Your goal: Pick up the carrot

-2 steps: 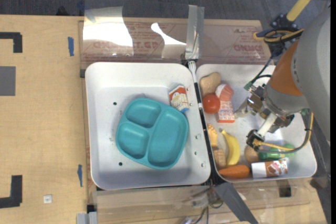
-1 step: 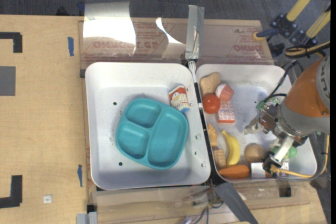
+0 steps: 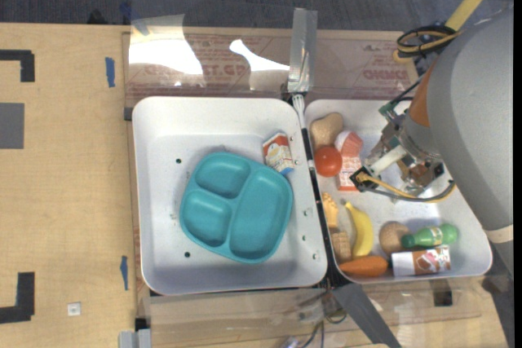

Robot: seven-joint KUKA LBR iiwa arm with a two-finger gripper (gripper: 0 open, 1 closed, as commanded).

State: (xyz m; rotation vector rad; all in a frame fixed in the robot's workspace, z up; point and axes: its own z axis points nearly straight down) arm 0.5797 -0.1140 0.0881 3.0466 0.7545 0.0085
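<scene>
Camera view: approach step, hand [image 3: 410, 169] (grip state cannot be told) over right bin [image 3: 481, 255], carrot [image 3: 364, 266] apart by its lower wall, below banana [image 3: 361, 228]; next, reposition above carrot, descend.

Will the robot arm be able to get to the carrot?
Probably yes: the carrot lies uncovered by the right bin's near wall, but the banana and a bottle beside it leave little room.

A teal divided plate [image 3: 236, 208] and a small carton [image 3: 277, 152] (just beside it) are contained in the left bin [image 3: 163, 134], a tomato [image 3: 329, 160] and a banana [image 3: 361, 231] in the right bin [image 3: 359, 112].
</scene>
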